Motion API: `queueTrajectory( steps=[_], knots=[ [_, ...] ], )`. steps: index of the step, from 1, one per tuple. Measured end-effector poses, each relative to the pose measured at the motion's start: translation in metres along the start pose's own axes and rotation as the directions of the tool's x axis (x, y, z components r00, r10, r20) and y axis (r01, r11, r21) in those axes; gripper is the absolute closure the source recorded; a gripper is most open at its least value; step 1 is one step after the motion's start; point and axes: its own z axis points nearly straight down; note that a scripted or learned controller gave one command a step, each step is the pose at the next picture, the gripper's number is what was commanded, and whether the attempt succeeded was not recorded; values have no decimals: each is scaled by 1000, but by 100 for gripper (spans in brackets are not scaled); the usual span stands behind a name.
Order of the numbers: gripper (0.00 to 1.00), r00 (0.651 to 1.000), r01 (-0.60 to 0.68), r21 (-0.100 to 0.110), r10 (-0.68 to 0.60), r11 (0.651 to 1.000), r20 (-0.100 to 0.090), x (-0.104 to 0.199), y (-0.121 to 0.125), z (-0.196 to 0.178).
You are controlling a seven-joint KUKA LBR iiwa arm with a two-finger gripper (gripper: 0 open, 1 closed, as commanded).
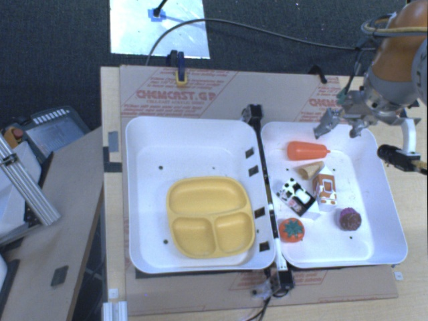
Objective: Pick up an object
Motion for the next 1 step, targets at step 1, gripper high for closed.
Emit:
queueTrajectory(
  steps=[1],
  knots=[
    [0, 1000, 2, -12, -2, 1000, 2, 0, 3, -8]
  ],
)
